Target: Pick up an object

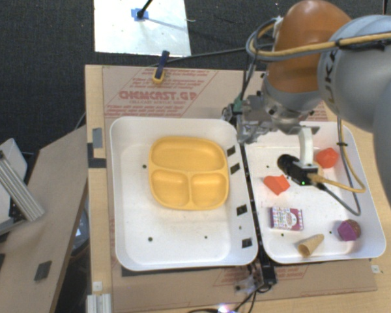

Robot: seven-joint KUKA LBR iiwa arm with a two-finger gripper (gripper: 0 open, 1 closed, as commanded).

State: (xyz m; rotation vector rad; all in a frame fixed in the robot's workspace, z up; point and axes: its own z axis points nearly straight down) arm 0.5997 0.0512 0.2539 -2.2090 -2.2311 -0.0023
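Gripper (251, 128) hangs over back-left corner of right bin (371, 240), can't tell if open or closed; orange block (277, 184) lies nearest, beside pink box (287, 218), best drop straight down centred on it, clear of the bin wall

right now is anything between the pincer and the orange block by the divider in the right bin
Nothing visible. The pincer is at the far left corner of the right bin, and the orange block lies on bare floor nearer the camera.
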